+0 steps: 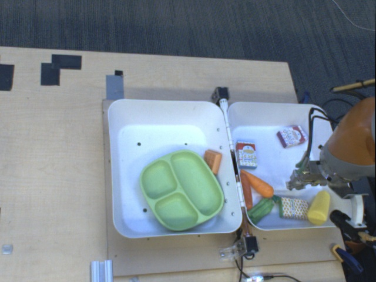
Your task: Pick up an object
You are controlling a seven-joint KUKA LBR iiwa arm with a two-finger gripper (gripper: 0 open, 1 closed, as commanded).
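The gripper (301,181) is seen low over the right bin (267,111), at the frame's right. Whether it is open or closed cannot be told, and nothing is seen held. A patterned packet (294,207) lies just below it, a yellow object (319,207) beside that, and a carrot (257,184) to the left.

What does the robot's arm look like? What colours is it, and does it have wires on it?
The arm comes in from the right. It has a big, rounded orange band above a grey wrist. A thin black cable loops up beside it and runs down toward the gripper, which is a small, dark grey metal part. It is too small and blurry to make out any markings.
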